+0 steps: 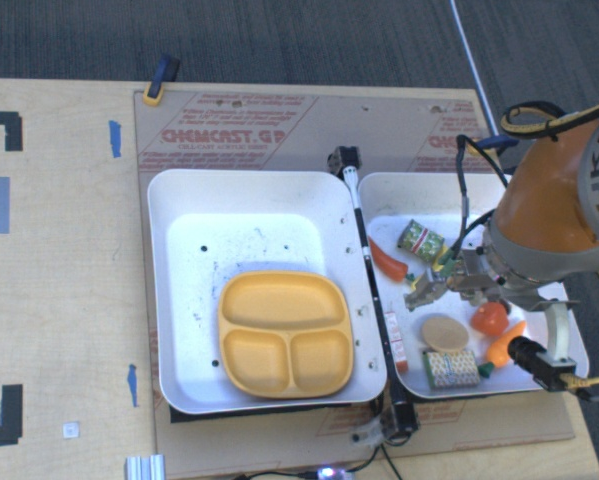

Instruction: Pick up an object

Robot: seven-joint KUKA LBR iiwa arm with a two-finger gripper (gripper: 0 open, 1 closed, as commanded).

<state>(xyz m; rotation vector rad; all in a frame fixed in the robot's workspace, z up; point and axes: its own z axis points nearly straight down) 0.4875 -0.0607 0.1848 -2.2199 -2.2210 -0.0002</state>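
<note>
Gripper (pixel 434 286) is seen low over the right bin (pixel 569 373) centre; finger state cannot be told. Tan disc (pixel 445 333) sits near the front edge. Crowded items risk a glancing, failed grasp.

The arm (pixel 554 203) runs off the right edge and covers the right bin's (pixel 379 193) far right side. The end effector (pixel 449 283) is blurred, its fingers unreadable. The green packet's (pixel 420 239) label is too small to read.
</note>
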